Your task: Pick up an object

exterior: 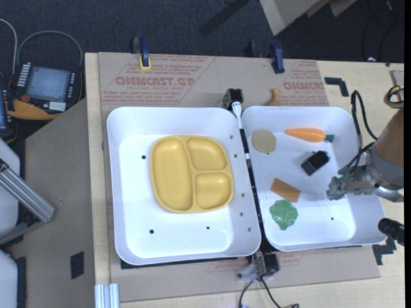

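Observation:
The right bin (340, 226) holds an orange carrot (305, 134), a round tan disc (263, 142), a small black block (314, 163), an orange-brown slab (284, 189) and a green broccoli piece (283, 213). My gripper (340, 190) hangs low over the right side of this bin, right of the slab and below the black block. Nothing shows between its fingers. The fingertips are small and dark, so their gap is unclear.
The left bin (128, 223) carries a yellow divided plate (191, 172). Clamps and cables sit along the bench's far edge. A cable loops near the right bin's far right corner (357, 108). A small screen unit (46, 85) stands off the bench at left.

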Controlling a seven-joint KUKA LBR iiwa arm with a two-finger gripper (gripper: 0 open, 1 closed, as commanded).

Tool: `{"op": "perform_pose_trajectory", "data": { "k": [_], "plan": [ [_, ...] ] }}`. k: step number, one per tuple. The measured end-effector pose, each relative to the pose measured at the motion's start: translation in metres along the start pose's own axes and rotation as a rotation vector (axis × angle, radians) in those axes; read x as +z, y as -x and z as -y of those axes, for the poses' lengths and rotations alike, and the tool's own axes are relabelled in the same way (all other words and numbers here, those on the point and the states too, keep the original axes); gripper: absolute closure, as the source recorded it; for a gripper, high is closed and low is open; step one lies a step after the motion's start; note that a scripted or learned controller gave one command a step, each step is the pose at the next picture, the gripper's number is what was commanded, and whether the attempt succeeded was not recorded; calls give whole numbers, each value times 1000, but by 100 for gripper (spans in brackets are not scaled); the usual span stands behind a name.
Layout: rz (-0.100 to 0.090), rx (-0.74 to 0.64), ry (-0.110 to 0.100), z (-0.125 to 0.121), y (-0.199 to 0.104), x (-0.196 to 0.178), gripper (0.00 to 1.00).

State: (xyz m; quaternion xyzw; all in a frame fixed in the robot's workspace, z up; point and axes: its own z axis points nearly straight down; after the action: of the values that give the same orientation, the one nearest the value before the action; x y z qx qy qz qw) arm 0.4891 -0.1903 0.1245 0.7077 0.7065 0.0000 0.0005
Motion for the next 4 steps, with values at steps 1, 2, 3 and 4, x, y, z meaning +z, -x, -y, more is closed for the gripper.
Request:
{"op": "perform_pose_trajectory", "data": {
  "k": [1,2,3,4],
  "plan": [
    [2,-4,5,0,-9,-48,100],
    [3,-4,7,-6,-17,-105,100],
    [2,-3,3,-7,-17,-119,100],
    [-2,-8,0,-16,-74,-122,100]
  ]
}}
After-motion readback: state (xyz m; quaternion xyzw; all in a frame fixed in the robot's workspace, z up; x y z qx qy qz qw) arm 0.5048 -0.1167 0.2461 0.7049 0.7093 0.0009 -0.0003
